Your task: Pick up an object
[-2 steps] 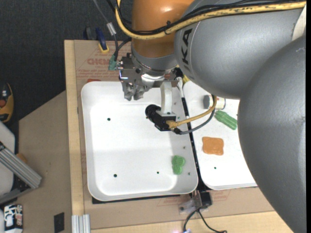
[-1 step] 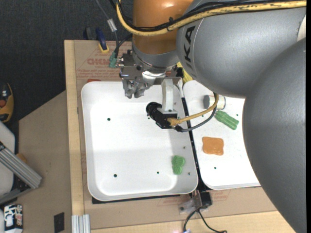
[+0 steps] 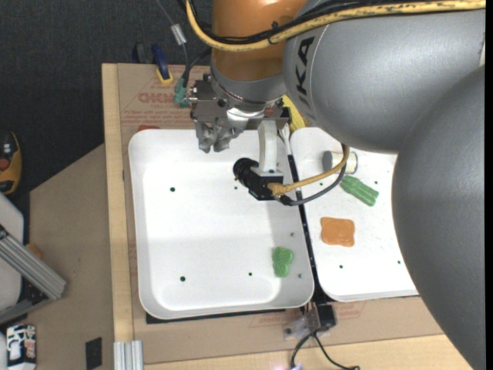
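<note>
Two white bins, and we see three small toys in them.
We think the gripper [image 3: 209,139] sits at twelve o'clock over the left bin [image 3: 154,284], fingers pressed together, pinching nothing; green lump [image 3: 283,260] at five o'clock.

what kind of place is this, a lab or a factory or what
Most likely a robotics lab test bench: a grey arm with loose cabling reaches over two white bins, and small toy-like items lie in them.

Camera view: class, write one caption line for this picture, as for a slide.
KUKA arm's tool over the left bin's far edge; green piece there, orange piece and green cylinder in the right bin.
</note>
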You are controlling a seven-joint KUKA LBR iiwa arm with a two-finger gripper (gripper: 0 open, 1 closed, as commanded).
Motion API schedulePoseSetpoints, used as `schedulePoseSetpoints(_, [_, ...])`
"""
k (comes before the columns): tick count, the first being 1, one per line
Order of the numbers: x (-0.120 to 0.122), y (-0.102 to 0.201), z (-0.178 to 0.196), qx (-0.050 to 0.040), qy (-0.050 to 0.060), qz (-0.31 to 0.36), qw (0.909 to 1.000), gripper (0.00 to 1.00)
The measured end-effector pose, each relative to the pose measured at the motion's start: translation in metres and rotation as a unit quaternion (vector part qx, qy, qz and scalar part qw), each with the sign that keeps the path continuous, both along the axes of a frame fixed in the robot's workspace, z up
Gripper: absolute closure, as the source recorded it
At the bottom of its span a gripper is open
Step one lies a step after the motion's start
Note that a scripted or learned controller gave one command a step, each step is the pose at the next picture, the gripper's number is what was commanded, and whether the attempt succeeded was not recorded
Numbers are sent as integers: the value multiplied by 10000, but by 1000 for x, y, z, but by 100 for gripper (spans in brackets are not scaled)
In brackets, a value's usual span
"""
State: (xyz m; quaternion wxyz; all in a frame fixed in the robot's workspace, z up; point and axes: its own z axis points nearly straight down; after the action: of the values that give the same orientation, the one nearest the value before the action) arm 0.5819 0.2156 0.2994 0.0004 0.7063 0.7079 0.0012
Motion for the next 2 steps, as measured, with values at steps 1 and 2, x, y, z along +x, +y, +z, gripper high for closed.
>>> schedulePoseSetpoints(1, [0, 0, 10, 2, -9, 2, 10000, 100])
schedulePoseSetpoints(2, [1, 1, 20, 4, -18, 4, 10000, 100])
